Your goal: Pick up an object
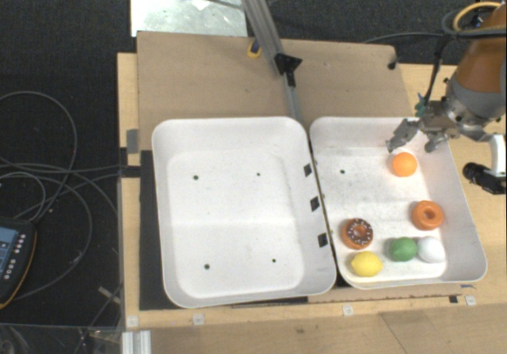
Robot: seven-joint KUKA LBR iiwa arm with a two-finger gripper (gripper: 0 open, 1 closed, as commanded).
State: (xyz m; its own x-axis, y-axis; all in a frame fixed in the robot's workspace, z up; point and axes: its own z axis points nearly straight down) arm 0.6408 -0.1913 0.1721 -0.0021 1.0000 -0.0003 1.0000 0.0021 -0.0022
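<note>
The right bin (372, 186) holds several toy foods. An orange ball (404, 164) lies near its far right side. An orange ring-shaped piece (428, 215) sits further forward by the right wall. A chocolate donut with sprinkles (358, 233), a yellow lemon (366, 264), a green ball (402, 249) and a white ball (431, 249) cluster along the front. My gripper (418, 138) hangs open just above and behind the orange ball, its two dark fingers spread, with nothing between them.
The left bin (238, 210) lies beside the right one, joined by black clips along the shared edge. A grey pole (265, 20) slants in from the top to the bins' far edge. Cables run at the far right.
</note>
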